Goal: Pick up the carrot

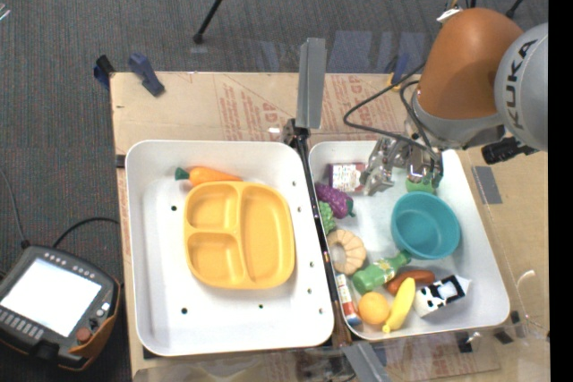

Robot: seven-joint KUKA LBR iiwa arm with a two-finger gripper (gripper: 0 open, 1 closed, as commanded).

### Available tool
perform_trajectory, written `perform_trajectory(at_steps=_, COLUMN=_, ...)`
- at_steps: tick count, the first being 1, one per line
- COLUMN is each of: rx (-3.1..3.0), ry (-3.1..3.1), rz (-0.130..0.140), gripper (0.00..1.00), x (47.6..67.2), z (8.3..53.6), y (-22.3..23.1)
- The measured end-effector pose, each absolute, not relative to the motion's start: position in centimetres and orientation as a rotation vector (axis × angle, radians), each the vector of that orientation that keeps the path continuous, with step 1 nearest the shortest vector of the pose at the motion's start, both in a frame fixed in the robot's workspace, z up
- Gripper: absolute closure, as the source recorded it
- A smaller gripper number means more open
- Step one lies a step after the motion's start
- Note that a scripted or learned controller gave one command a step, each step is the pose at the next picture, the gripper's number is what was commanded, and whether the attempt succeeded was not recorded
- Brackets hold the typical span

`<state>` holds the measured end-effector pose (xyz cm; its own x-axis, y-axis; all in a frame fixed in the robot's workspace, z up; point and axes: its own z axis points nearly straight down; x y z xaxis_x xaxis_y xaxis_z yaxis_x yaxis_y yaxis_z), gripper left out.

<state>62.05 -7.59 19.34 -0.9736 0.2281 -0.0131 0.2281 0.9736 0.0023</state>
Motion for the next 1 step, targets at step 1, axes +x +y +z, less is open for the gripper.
perform_trajectory(at_steps=1, rx=0.384, ry=3.104, rz=-0.002, gripper=1.0, x=60.79, z=29.0, y=-13.48)
